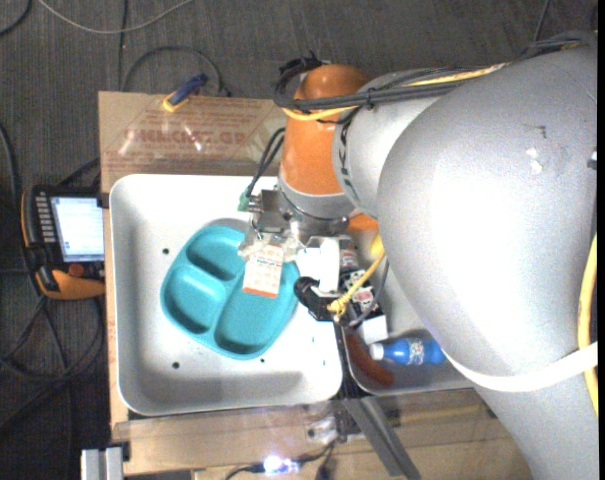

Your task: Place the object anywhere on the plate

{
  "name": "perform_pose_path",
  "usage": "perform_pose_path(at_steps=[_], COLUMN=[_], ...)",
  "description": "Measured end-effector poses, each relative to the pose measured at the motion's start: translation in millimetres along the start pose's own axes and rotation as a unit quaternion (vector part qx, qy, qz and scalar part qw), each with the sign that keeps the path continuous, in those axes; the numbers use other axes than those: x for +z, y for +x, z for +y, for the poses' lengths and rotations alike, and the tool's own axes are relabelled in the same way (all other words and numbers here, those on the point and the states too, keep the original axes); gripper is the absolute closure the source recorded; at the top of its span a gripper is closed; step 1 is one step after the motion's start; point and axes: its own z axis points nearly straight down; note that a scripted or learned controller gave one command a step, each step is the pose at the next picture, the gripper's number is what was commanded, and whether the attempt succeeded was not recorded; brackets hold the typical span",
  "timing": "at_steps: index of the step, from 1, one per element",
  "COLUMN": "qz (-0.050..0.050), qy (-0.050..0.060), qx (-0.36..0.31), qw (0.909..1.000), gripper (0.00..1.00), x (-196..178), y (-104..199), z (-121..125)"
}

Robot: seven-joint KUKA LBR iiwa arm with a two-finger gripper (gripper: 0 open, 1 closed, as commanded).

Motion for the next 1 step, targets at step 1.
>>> perform_pose_path(at_steps=[1], qz=[0.000], qy=[0.000], qx=[0.000], qw=[1.0000], gripper=[0.00], x=[-0.3], y=[-0.1], z=[0.3])
